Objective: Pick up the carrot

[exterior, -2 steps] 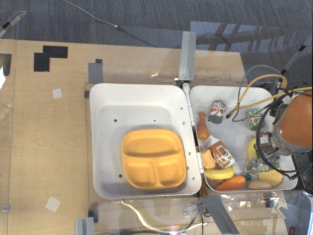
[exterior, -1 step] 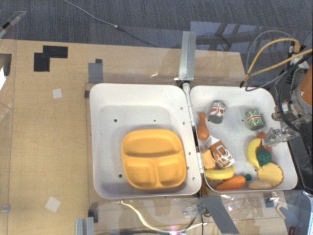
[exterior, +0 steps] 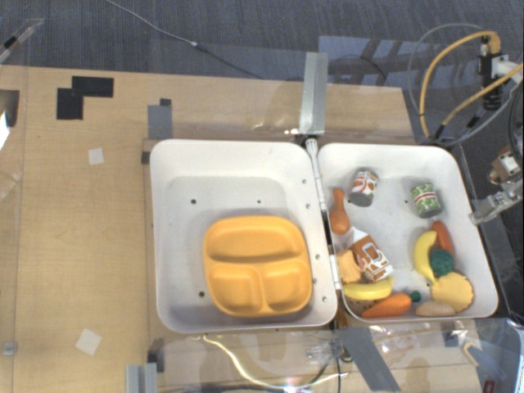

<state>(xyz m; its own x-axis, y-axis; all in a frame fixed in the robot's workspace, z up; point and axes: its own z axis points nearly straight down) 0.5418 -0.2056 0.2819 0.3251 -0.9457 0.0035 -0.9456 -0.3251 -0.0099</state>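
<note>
Carrot [exterior: 388, 305] beside illegibly labelled cans [exterior: 363, 186].

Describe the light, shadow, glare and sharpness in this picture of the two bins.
Camera view: soft, even light from above; the yellow tray throws only a faint shadow onto the left bin. Mild glare whitens the right bin along its far wall and streaks the clear sheet near the bottom edge. The whole frame is slightly soft, so the carrot shows its shape but no fine surface detail.
</note>
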